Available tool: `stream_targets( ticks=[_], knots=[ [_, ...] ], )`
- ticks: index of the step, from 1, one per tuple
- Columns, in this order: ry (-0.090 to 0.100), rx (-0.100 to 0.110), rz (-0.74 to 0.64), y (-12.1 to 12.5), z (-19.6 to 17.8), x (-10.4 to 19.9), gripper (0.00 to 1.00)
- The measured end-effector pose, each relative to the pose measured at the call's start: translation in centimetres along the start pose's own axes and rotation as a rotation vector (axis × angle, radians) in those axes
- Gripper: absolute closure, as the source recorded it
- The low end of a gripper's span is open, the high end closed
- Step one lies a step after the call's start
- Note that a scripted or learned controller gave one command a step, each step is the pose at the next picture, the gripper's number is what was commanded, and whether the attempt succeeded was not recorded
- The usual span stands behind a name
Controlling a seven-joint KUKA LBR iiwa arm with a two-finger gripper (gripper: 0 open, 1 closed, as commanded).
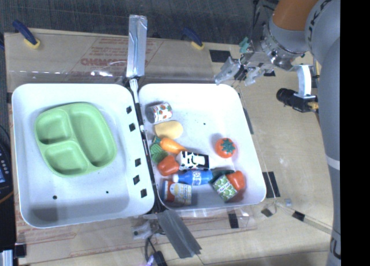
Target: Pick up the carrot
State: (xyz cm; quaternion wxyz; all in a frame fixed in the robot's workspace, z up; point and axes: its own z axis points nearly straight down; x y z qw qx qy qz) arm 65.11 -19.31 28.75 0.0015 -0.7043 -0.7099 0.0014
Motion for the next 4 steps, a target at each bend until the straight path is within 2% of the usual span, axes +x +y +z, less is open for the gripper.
stream_targets(
  ticks=[1,2,3,4],
  knots=[
    [0.0,0.003,-0.052,-7.7,13.9,2.8,0.0],
    [-0.001,-0.004,-0.094,-8.8,11.4,-1.4,0.0],
    [0.0,-0.001,-0.06,-10.0,9.4,5.3,0.0],
    [0.001,0.0,-0.239,-11.3,18.2,9.8,0.0]
  ],
)
